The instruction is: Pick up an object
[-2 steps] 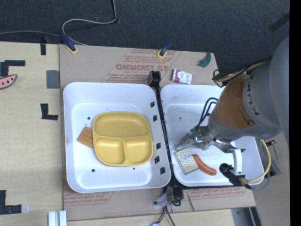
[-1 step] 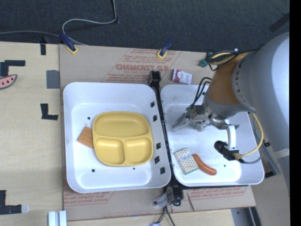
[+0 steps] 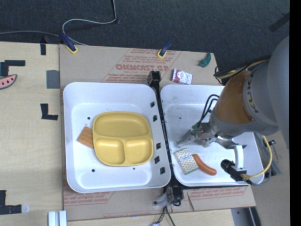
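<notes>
In the right bin (image 3: 178,100), a pale patterned packet (image 3: 185,160) lies near the front wall, with an orange sausage (image 3: 205,165) just to its right. My gripper (image 3: 190,136) hangs low over the right bin's middle, pointing left, a little behind the packet and apart from it. Nothing shows in its grasp. In the left bin (image 3: 77,98) sits a yellow divided plate (image 3: 123,138). A brown wafer (image 3: 85,136) pokes out from under the plate's left edge.
The divider (image 3: 159,126) between the bins runs just left of my gripper. Behind the bins, on the cardboard, are a red-and-white packet (image 3: 181,76), a green object (image 3: 205,59) and two yellow clamps (image 3: 164,51).
</notes>
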Robot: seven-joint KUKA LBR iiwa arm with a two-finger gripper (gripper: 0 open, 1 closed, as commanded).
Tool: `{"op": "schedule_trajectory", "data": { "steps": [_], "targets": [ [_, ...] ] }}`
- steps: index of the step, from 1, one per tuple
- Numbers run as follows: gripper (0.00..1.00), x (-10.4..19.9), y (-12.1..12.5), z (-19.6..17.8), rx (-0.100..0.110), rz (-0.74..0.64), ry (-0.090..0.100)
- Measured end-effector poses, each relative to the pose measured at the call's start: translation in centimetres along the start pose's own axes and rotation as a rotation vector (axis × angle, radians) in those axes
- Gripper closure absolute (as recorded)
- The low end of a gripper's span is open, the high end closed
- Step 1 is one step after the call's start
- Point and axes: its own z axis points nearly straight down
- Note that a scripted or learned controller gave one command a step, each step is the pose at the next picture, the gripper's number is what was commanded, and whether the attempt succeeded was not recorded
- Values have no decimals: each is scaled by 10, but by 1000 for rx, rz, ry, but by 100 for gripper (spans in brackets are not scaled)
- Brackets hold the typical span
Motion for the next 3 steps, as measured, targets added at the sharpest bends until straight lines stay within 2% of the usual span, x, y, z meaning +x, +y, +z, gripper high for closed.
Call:
{"op": "schedule_trajectory", "data": {
  "steps": [1,2,3],
  "targets": [
    [0,6,70,1,-1,-1,0],
    [0,1,-8,0,2,1,0],
    [0,10,65,1,-1,-1,0]
  ]
}}
